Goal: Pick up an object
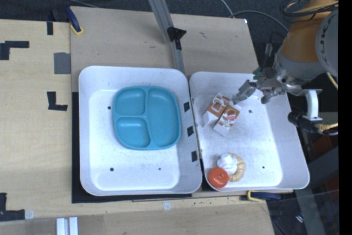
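A small carton (223, 114) lies tilted in the right bin (275, 168), well above a pastry (226, 169) at the near wall. The gripper (241, 95) hovers just beside the carton, arm slanting in from the right; whether its jaws are open cannot be told.

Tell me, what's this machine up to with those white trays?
A grey and orange robot arm reaches in over the right bin, trying to pick something up. Its gripper sits just beside a small carton and holds nothing yet. A toy pastry lies near that bin's front edge. The left bin holds a blue divided plate, untouched.
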Tool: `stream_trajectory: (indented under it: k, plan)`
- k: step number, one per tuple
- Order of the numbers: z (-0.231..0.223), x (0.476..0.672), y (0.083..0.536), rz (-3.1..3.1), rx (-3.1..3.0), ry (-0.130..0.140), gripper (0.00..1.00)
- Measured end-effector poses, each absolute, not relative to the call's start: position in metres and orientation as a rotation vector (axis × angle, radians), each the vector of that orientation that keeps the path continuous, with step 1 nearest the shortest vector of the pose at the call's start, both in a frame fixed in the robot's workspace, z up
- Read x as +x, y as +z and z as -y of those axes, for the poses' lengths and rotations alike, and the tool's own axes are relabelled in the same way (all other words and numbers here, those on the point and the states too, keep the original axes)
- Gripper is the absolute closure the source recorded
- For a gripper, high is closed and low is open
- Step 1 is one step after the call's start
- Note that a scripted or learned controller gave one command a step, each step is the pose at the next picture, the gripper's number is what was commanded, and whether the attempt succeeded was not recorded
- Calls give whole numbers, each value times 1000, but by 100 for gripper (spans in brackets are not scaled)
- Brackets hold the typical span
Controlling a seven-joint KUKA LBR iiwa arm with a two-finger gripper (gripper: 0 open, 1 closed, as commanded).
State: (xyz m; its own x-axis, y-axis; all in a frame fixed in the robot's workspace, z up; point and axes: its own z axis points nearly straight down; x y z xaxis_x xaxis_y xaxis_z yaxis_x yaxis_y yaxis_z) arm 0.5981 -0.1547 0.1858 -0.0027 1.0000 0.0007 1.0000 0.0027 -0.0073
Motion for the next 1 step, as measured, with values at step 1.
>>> stream_trajectory:
  k: [1]
  plan:
    - [151,604,125,2222,-2218,4,0]
